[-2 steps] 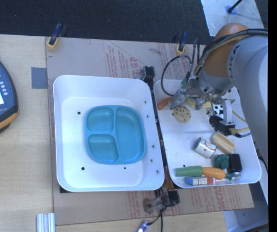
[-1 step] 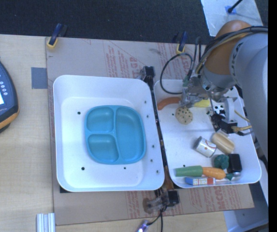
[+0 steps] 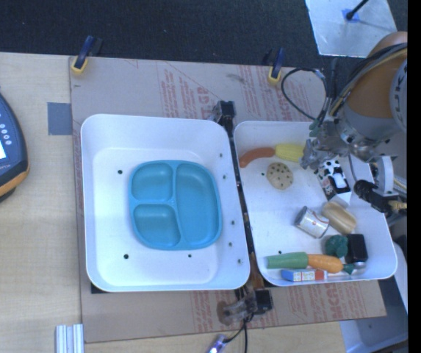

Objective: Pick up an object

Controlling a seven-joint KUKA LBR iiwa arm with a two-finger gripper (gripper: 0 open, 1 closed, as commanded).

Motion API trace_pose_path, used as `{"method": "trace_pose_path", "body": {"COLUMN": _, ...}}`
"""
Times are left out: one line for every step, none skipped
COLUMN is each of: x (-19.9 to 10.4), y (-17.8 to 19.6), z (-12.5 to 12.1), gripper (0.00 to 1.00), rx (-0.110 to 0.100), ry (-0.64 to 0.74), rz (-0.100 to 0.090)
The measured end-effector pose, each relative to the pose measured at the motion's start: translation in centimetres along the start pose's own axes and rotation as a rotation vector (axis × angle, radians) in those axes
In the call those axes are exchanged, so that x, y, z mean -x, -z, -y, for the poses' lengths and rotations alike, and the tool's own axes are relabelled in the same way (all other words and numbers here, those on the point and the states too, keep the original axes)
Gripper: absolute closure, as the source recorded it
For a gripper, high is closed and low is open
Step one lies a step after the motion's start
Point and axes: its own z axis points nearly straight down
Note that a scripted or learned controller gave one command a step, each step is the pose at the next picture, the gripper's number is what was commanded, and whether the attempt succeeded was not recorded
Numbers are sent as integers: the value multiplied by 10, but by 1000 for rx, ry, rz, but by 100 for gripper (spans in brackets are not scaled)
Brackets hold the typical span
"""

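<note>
Gripper [image 3: 314, 155] low in right bin [image 3: 269, 230], just beside yellow piece [image 3: 289, 151]. Finger state impossible to tell. Cookie [image 3: 279, 175] near.

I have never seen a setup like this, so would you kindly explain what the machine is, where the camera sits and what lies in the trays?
This is one picture from a fixed camera above the bench, looking down at a slant. The machine is a grey robot arm with an orange band, reaching in from the right; its end effector hangs over the far side of the right bin. I see nothing held. The left bin holds a blue divided plate. The right bin holds toy foods and small items: a cookie, a sausage, a yellow piece, a metal cup and a carrot.
</note>
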Motion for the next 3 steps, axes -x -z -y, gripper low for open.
{"method": "trace_pose_path", "body": {"x": 0, "y": 0, "z": 0, "gripper": 0, "rx": -1, "ry": 0, "rz": 0}}
{"method": "trace_pose_path", "body": {"x": -45, "y": -50, "z": 71, "gripper": 0, "rx": -2, "ry": 3, "rz": 1}}
{"method": "trace_pose_path", "body": {"x": -50, "y": -54, "z": -34, "gripper": 0, "rx": -6, "ry": 0, "rz": 1}}
